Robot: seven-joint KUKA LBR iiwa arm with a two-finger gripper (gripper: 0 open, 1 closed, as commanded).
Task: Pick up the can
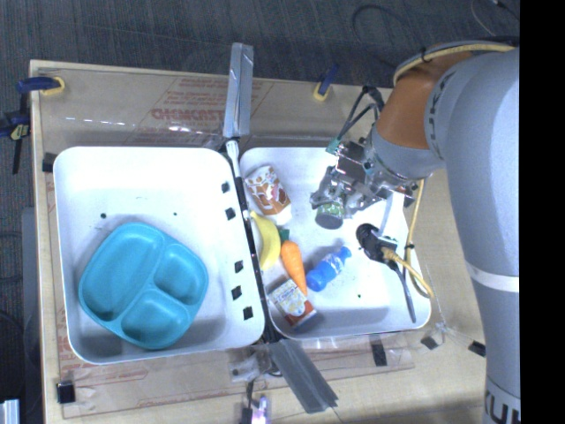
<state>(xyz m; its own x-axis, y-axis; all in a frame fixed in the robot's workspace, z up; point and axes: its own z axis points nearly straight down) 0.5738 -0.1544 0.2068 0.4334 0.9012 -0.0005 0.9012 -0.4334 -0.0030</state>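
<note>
One can (332,209) (green label, grey end) sits in gripper (340,203).

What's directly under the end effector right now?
A dark, greenish round object sits under the end effector in the right bin. It may be the can; the end effector covers its top.

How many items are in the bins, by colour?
Blue: 2, the divided tray in the left bin and the bottle in the right bin.
Orange: 1, the carrot.
Yellow: 1, the banana.
Printed, mixed colours: 3, the can, the small carton and the item at the gripper.
Total: 7.
</note>
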